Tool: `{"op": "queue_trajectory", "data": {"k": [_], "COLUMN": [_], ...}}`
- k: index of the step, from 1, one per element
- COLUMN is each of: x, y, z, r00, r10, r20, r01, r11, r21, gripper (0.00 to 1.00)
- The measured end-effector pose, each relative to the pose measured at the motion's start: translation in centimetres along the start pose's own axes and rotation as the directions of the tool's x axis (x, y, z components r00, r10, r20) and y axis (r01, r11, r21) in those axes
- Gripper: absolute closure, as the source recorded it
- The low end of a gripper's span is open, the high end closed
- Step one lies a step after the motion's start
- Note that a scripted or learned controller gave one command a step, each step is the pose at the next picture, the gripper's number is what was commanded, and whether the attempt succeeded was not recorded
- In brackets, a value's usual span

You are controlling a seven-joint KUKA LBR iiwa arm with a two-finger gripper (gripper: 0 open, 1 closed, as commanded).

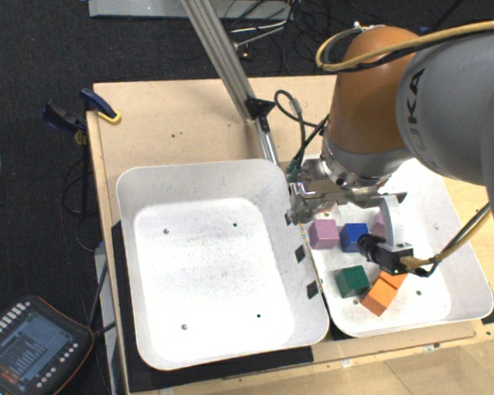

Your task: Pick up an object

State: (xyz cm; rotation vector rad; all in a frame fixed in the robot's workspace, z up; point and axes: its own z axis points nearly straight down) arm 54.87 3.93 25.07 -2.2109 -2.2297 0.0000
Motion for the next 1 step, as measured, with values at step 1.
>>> {"op": "queue_trajectory", "data": {"k": [1], "x": [4.05], "y": [1.95], "z": [1.32], "r00": [1.0], "r10": [0.002], "r20": [0.001], "r01": [-0.002], "r11": [1.0], "r21": [-0.002], "gripper": [1.0]}}
